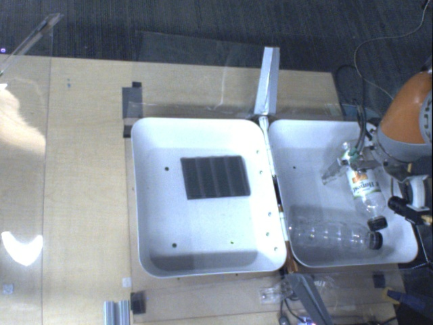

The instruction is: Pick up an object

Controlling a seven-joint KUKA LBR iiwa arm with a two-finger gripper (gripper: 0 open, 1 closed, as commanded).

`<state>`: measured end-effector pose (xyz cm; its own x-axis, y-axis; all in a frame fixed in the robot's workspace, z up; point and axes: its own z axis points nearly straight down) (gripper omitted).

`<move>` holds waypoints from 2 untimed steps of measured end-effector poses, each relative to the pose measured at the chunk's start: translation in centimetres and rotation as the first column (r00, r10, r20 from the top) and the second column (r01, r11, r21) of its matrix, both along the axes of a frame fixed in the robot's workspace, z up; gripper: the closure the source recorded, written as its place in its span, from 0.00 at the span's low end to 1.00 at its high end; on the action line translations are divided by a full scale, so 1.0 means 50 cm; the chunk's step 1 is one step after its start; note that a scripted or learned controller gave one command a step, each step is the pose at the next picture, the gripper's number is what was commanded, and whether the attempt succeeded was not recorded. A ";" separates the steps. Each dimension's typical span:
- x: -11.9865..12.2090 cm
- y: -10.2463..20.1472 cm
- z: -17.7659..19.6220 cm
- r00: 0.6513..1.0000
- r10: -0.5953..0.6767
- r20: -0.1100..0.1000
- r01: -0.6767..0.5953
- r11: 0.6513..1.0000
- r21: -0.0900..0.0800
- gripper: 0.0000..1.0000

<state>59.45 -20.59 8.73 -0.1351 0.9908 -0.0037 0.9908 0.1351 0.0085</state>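
The bench (81, 181) carries two white bins. The right bin (304, 147) is the reference landmark for all positions below. The left bin (155, 181) touches its left wall and holds one flat dark ribbed pad (215, 177).

The arm (409, 117) enters over the right bin's far right side, its orange band above the bin's upper right corner. The gripper (362, 161) sits low inside the bin, in its right half. Whether the pincer is wide, narrow or closed on anything cannot be told: the wrist body covers it.

Two candidate objects lie in the right bin. A clear plastic bottle with a dark cap (338, 235) rests on its side along the near wall. A small labelled bottle (362, 185) lies just below the gripper, near the right wall, apparently touching or directly beside it.

Assessed step: the descent or grasp attempt on the small labelled bottle, with lift not yet achieved. The next move calls for closing firmly across the bottle's body, then raising straight up, clear of the right wall.
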 end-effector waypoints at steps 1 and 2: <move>0.004 0.002 0.022 1.000 0.004 0.005 -0.004 1.000 -0.001 1.00; -0.028 0.138 0.209 0.999 0.035 -0.001 -0.035 0.999 0.002 1.00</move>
